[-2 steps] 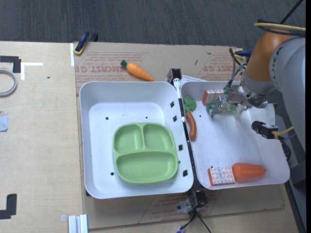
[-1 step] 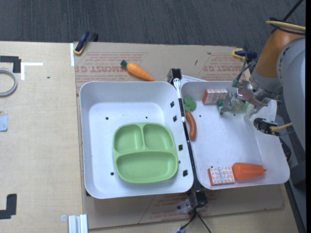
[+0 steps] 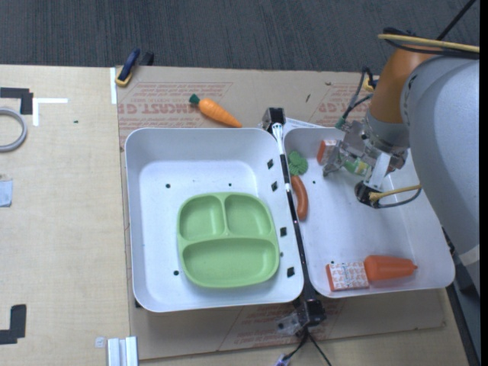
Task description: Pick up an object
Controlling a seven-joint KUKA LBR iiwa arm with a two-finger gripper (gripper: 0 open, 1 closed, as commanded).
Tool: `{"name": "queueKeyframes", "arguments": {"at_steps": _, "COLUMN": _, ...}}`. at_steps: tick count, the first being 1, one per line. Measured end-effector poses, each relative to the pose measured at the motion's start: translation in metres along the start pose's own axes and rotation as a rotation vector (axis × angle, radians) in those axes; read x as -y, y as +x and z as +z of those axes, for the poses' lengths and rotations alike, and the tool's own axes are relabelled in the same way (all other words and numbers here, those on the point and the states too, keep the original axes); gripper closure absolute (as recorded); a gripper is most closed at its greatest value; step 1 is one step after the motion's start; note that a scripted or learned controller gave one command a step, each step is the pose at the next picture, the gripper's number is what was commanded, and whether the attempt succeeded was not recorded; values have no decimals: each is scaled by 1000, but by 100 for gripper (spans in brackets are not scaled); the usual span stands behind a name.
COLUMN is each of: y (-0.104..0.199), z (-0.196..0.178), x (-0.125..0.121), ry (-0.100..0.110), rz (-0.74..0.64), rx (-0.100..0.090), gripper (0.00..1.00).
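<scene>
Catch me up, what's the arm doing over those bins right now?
The arm's gripper is down in the upper part of the right bin, close to a small red-and-white item; no clear grasp can be made out yet. A sausage and a green piece lie along that bin's left wall, with an orange bottle and a patterned box near its front edge. The left bin holds a green divided plate. A toy carrot sits on the cardboard behind.

The bench (image 3: 69,227) bore two white bins (image 3: 152,227) side by side. Behind the left bin lay a toy carrot (image 3: 216,111); farther back-left of it, a blue clip (image 3: 127,65).
</scene>
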State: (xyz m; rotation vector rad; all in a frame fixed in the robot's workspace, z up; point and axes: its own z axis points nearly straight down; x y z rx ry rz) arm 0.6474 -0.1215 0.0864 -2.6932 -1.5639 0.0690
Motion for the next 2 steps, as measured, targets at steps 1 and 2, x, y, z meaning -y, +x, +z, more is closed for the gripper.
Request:
{"name": "queueKeyframes", "arguments": {"at_steps": 1, "y": 4, "z": -11, "x": -2, "ry": -18, "rz": -4, "rx": -10, "gripper": 100}}
{"name": "queueKeyframes", "arguments": {"at_steps": 2, "y": 25, "z": -152, "x": 70, "ry": -43, "rz": 106, "rx": -26, "gripper": 100}}
